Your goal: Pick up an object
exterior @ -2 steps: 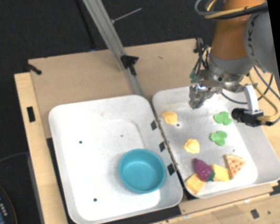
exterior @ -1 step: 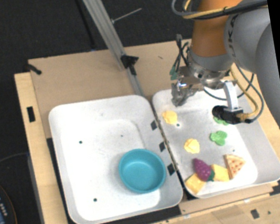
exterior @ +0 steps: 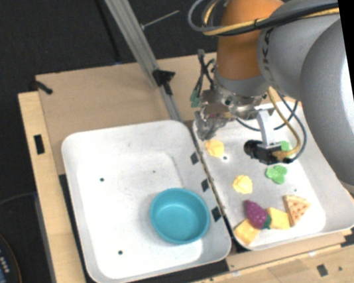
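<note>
Left bin: floor lying wide open, only the blue bowl sitting near its right wall. Right bin: toy pieces crowding the near end, the arm hanging over the far corner.

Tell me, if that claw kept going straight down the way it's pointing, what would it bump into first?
Probably the small yellow piece just below the claw at the near-left end of the right bin. Depth is hard to judge from this angle, so it might meet the bin floor beside it.
</note>
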Robot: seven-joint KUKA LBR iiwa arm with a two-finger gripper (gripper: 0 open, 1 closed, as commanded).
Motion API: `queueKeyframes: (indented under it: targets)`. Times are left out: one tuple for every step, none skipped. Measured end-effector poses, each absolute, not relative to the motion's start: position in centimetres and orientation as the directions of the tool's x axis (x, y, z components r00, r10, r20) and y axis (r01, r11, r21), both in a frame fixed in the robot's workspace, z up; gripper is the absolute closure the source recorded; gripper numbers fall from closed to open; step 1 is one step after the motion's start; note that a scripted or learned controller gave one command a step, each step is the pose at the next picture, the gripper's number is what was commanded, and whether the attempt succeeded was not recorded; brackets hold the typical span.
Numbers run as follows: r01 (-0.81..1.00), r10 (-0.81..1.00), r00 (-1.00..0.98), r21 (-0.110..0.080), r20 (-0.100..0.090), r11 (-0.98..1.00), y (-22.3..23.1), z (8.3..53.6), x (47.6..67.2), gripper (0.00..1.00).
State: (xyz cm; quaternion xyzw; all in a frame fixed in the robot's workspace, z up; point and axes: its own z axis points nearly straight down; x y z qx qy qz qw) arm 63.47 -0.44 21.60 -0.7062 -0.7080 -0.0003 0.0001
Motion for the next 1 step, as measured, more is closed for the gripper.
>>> queueKeyframes:
  targets:
    - [1.0, 1.0, -0.003, -0.001, 0.002, 0.003, 4.36, 22.64, 62.52, 1.0]
